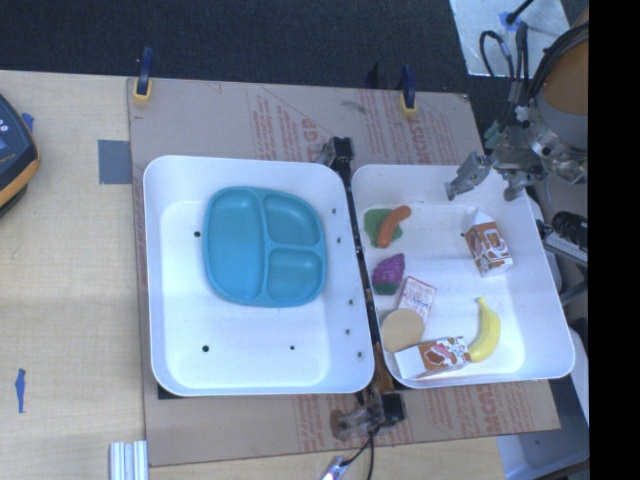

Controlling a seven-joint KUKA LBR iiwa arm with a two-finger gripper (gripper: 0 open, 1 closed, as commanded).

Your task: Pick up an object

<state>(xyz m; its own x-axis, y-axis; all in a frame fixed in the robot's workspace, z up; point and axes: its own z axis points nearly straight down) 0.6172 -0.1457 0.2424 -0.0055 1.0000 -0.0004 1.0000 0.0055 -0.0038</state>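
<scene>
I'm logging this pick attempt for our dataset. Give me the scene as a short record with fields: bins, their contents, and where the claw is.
left bin: holds a blue divided plate
right bin: holds toy foods
items in right bin: carrot, purple piece, banana, brown carton, small packet, tan round piece, red-and-white packet
claw: open, above the right bin's far right corner, holding nothing
nearest item to claw: brown carton

Pale wooden bench (pixel 70 298) under brown cardboard sheet (pixel 290 128) (blue clamps (pixel 144 73) at top), dark carpet (pixel 250 13) behind.
</scene>
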